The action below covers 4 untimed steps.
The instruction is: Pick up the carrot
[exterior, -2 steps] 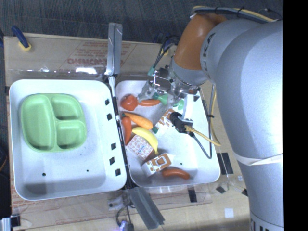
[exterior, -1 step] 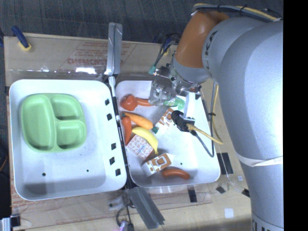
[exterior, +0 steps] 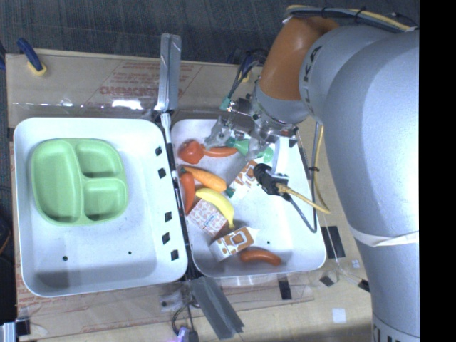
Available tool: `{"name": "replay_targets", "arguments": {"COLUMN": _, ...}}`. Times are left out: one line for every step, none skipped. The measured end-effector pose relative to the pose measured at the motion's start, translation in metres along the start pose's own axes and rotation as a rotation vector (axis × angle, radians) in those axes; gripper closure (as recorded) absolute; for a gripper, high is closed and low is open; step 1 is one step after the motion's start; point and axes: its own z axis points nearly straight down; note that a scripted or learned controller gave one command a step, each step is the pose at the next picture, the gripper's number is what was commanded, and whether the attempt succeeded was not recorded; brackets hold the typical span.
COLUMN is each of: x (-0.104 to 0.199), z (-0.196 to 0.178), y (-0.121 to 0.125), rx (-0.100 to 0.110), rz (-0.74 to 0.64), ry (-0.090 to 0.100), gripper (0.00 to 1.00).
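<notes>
Two white bins: left bin (exterior: 43,262), right bin (exterior: 306,251).

One green divided tray (exterior: 78,180), centre left of frame.

Right bin, centre of frame:
- One tomato (exterior: 190,151).
- Two carrots: upper carrot (exterior: 221,151), lower carrot (exterior: 206,177).
- One banana (exterior: 217,202).
- Two reddish sausage-shaped items: one (exterior: 187,191) at the bin's left edge, one (exterior: 260,256) at lower centre.
- Three printed cartons: (exterior: 207,218), (exterior: 234,241), (exterior: 244,176).

One blue-and-yellow clamp (exterior: 30,56), upper left of frame.
</notes>
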Motion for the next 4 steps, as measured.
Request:
{"name": "replay_targets", "arguments": {"x": -0.015, "z": 0.097, "y": 0.015, "rx": -0.002, "rz": -0.023, "ry": 0.000, "gripper": 0.00}}
{"name": "replay_targets", "arguments": {"x": -0.014, "z": 0.116, "y": 0.018, "rx": -0.002, "rz": -0.077, "ry": 0.001, "gripper": 0.00}}
{"name": "replay_targets", "arguments": {"x": -0.013, "z": 0.106, "y": 0.018, "rx": 0.000, "rz": -0.081, "ry": 0.001, "gripper": 1.00}}
{"name": "replay_targets", "arguments": {"x": -0.013, "z": 0.106, "y": 0.018, "rx": 0.000, "rz": -0.081, "ry": 0.001, "gripper": 0.00}}
